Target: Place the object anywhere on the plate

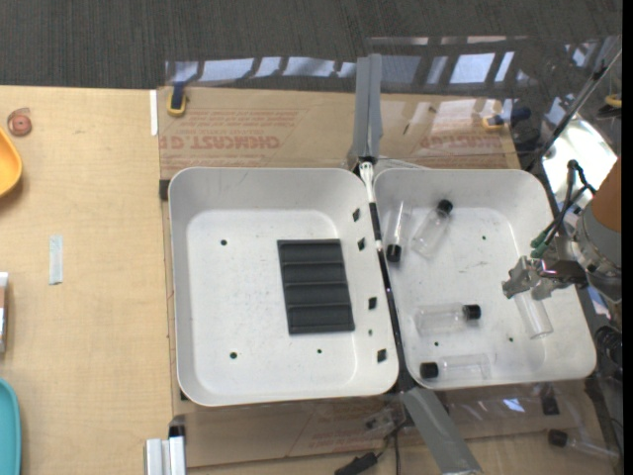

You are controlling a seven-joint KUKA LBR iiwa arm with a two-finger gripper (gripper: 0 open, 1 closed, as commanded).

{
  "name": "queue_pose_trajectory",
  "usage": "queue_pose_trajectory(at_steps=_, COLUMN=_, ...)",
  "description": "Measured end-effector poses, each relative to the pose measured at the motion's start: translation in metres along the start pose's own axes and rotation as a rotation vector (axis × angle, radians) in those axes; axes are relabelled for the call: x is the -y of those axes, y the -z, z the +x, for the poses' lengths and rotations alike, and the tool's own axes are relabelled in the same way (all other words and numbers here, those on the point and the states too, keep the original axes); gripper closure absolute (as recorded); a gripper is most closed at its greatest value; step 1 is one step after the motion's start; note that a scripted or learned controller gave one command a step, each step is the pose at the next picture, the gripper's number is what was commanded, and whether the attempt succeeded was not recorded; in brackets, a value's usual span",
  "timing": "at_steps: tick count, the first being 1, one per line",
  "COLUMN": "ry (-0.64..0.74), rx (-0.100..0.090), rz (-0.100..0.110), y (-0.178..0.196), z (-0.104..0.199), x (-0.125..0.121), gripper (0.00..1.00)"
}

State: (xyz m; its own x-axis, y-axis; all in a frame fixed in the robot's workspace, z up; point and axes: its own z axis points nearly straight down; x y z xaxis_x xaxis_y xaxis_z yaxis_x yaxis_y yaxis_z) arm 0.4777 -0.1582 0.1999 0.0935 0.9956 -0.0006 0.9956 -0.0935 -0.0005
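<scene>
Cardboard sheet lies under and behind the two white bins, printed lettering visible. Wooden tabletop extends to the left of the cardboard. An orange dish sits at the tabletop's left edge, a small round reddish item behind it. A pale strip lies nearer the cardboard. A teal object occupies the tabletop's near-left corner.
</scene>
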Motion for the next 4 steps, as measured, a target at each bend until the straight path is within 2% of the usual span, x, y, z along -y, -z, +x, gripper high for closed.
queue_pose_trajectory(at_steps=1, ry=-0.001, rx=0.001, rz=0.002, y=0.022, z=0.103, x=-0.019, gripper=1.00)
queue_pose_trajectory(at_steps=2, ry=0.449, rx=0.001, rz=0.003, y=-0.003, z=0.204, x=-0.062, gripper=1.00)
queue_pose_trajectory(at_steps=3, ry=0.660, rx=0.000, rz=0.003, y=-0.009, z=0.257, x=-0.018, gripper=1.00)
queue_pose_trajectory(at_steps=4, ry=0.660, rx=0.000, rz=0.003, y=-0.009, z=0.257, x=-0.018, gripper=0.00)
